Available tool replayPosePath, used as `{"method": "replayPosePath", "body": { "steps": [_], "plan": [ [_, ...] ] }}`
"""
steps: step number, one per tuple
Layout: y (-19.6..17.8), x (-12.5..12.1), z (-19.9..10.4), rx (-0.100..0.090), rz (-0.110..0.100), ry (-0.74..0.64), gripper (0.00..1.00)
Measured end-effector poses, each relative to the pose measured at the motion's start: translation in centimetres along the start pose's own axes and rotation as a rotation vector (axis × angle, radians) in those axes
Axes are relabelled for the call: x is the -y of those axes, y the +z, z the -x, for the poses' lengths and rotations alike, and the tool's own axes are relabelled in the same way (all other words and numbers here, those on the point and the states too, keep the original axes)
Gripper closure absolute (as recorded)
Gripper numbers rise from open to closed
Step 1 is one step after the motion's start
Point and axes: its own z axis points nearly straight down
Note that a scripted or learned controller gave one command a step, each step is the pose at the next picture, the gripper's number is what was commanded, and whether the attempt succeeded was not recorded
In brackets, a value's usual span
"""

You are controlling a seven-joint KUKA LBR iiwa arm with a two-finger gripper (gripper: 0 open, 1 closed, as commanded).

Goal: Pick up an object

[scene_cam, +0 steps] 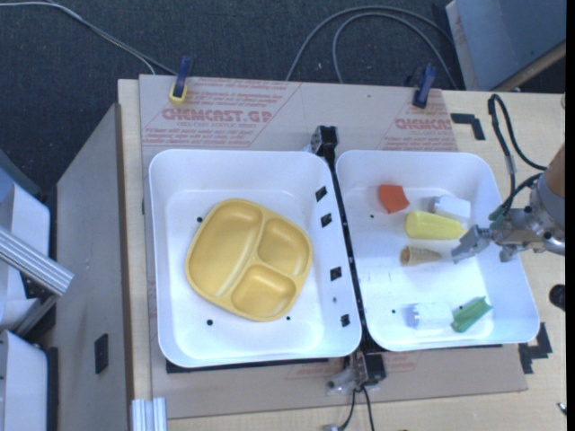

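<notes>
Yellow block [435, 225] sat right beside the claw [473, 241] — couldn't tell its grip state — so a sideways nudge might've shoved it away.

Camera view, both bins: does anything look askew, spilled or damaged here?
Nothing looks spilled or broken. The yellow divided plate lies rotated in the left bin, not square to its walls. In the right bin, the small items sit loosely scattered, and the green object rests near the front wall.
</notes>
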Motion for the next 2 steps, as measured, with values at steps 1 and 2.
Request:
{"method": "replayPosePath", "body": {
  "steps": [1,2],
  "plan": [
    [-1.1,-0.1,0.0,0.0,0.003,-0.001,1.0],
    [-20.8,-0.9,-0.1,0.008,0.022,-0.003,1.0]
  ]
}}
